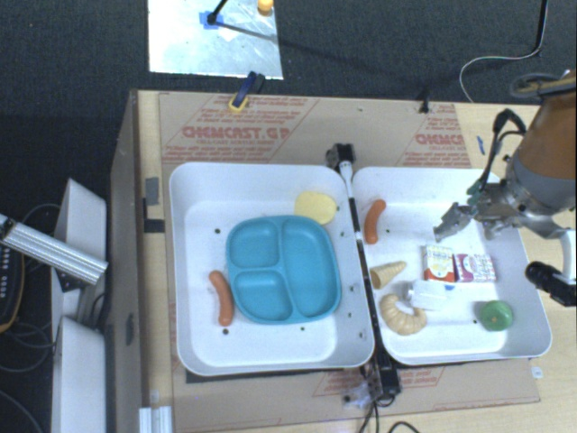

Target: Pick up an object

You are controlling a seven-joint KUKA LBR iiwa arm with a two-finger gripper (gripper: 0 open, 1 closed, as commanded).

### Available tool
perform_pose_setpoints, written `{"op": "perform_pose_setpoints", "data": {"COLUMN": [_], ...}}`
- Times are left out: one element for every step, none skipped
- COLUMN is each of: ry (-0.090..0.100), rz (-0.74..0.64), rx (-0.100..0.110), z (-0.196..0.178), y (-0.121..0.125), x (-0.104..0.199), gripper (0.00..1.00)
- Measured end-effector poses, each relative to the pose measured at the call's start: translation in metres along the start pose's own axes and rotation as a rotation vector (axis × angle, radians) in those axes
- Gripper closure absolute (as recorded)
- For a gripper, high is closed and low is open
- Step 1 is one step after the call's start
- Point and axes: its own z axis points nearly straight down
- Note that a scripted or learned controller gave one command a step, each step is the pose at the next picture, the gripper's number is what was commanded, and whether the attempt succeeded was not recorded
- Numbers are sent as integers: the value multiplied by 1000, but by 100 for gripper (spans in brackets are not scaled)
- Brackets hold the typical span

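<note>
while the gripper (453,221) hangs over the far half of the right bin (539,332), nothing sits between its fingers (444,232), which look parted and released; the step in hand reads as the approach, no object yet taken. no single target is named, so any item serves. nearest candidates lie just toward the tabletop's near edge from the fingers: a small carton (439,263) touching a pink-and-white packet (474,267). the next move probably calls for a descent centred on one item, with the fingers set astride its narrow side, since the two packages touch and could be nudged together.

counts, right bin: one sausage (371,220) by the dividing wall, one cone-shaped piece (389,272), one croissant-like pastry (402,315), one white wrapped item (434,295), one green round object (494,314), one carton, one packet. left bin (185,242): one blue divided plate (282,270), one yellow disc (315,207), one sausage (222,298). bins: two; sausages: two in all.
</note>
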Motion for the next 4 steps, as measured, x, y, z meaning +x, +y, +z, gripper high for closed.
{"op": "perform_pose_setpoints", "data": {"ry": [0, -2, 1, 0], "rz": [2, 1, -1, -2], "rx": [0, -4, 1, -3], "z": [120, 27, 107, 136], "y": [-4, 59, 112, 124], "x": [15, -44, 15, 49], "gripper": [0, 0, 0, 0]}}
